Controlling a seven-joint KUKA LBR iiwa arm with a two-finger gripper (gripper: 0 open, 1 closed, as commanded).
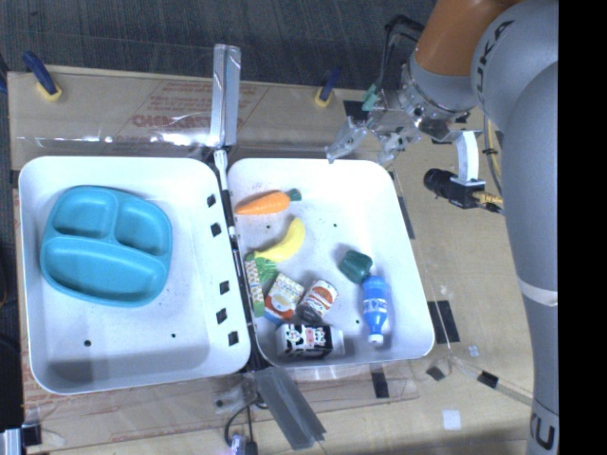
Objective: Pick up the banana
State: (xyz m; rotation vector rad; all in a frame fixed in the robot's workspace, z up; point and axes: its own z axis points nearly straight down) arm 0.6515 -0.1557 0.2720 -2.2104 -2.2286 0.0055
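The bench (pixel 114 98) carries two shallow white bins side by side. The left bin (pixel 114 349) holds a blue divided plate (pixel 106 245), which lies toward the far left part of it. The right bin (pixel 398 226) holds all the small things. The grey arm (pixel 517 112) with its orange band reaches in from the right and stops above the far right corner of the right bin, over its rim.

The end effector (pixel 365 140) hangs there with its two fingers apart, and nothing is between them. It is well apart from the banana (pixel 284 242), which lies flat in the left part of the right bin, just below a toy carrot (pixel 263 202) and just above a green snack packet (pixel 258 278). Nearer to the front lie two small cans (pixel 303 299), a black and white carton (pixel 309 339), a blue bottle (pixel 376 309) and a dark green cup (pixel 357 263).

In my judgement the task is at its start: the banana is not yet grasped or lifted. What is left is to bring the end effector across over the banana, lower it, close on the fruit and raise it, without catching the carrot beside it.
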